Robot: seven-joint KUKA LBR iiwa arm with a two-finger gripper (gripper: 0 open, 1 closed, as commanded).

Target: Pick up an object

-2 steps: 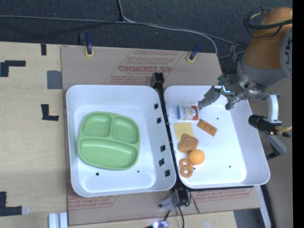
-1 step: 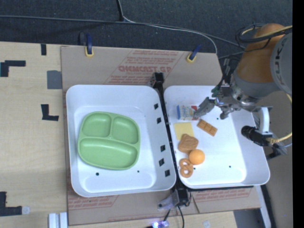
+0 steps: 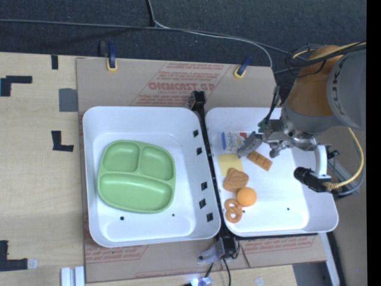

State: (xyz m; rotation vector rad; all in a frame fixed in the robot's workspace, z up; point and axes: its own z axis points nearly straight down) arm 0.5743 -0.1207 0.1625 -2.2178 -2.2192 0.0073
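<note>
Two shallow white bins side by side, left bin (image 3: pixel 89 159) and right bin (image 3: pixel 297 216), joined along the middle by black clips (image 3: pixel 197 100). In the left one, a green divided plate (image 3: pixel 137 176), three compartments, lying flat. Underneath both, a cardboard sheet (image 3: pixel 172 82) with red print (too faint to read fully), pinned at its far edge by two yellow clamps (image 3: pixel 111 58) (image 3: pixel 241 69). Pale wooden bench (image 3: pixel 36 177) all around, dotted with black tape marks (image 3: pixel 58 140). Beyond, dark carpet (image 3: pixel 238 5), crossed by a thin black cable (image 3: pixel 178 28).
</note>
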